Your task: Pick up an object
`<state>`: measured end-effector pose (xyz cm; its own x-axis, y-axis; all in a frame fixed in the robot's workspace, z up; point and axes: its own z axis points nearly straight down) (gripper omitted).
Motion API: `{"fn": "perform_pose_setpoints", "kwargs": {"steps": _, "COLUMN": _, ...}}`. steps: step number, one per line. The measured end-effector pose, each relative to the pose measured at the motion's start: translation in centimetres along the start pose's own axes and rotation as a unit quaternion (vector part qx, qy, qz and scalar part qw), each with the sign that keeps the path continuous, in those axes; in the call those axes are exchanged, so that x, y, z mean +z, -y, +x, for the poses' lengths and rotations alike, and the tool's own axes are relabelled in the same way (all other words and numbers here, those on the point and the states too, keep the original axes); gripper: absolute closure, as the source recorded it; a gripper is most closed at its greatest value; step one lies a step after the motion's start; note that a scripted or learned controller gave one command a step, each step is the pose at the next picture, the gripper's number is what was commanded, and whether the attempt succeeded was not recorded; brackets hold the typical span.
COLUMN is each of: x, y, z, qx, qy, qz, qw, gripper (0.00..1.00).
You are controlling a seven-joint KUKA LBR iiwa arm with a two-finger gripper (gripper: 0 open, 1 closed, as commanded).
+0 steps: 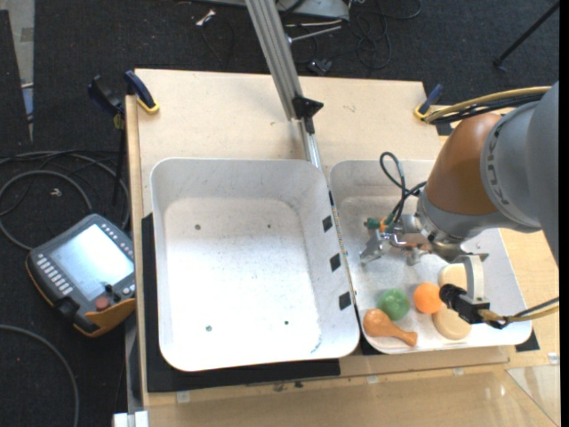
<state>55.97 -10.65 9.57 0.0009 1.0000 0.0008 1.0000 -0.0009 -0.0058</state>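
Chunky grey arm [524, 163] with a fat orange band [462, 163] over the right bin [356, 185] — black cable [396, 174] looping off the wrist, small metal gripper [384, 238] below.

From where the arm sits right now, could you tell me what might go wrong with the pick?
1. The green object, orange ball, tan pear-shaped piece and cream piece crowd together in the right bin's near corner, so a descent may hit two at once.
2. They lie close to the bin wall, which the gripper could strike.
3. The loose black cable by the wrist could snag.
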Motion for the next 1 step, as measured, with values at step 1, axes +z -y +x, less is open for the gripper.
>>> {"fn": "perform_pose_setpoints", "kwargs": {"steps": 1, "x": -1.33, "y": -0.16, "z": -0.02, "qx": 0.0, "qy": 0.0, "qz": -0.003, "qw": 1.0, "gripper": 1.0}}
